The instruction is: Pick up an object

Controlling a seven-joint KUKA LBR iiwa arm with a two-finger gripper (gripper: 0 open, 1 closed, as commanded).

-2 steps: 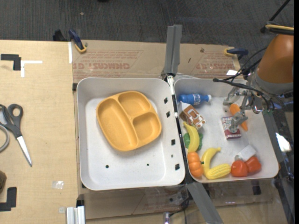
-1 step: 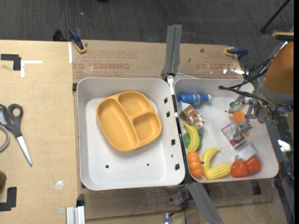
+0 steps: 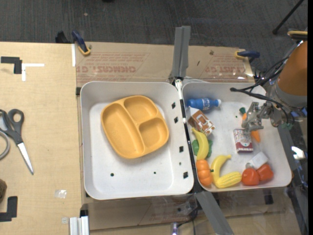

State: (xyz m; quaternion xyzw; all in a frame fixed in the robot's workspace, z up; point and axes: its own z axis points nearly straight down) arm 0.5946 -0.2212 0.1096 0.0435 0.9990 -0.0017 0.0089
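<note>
- In the right bin (image 3: pixel 222 93), the tool (image 3: pixel 253 123) is hovering over a red packet (image 3: pixel 243 141); its grip I cannot tell.
- At left, a yellow plate (image 3: pixel 135 126) is lying.

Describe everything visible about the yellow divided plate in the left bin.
The yellow plate is a rounded, plastic-looking tray with three compartments: one long section along its left side and two smaller ones on its right. It lies flat, right side up, turned at an angle to the walls of the left bin. Its compartments hold nothing, and it touches only the bin floor.
</note>
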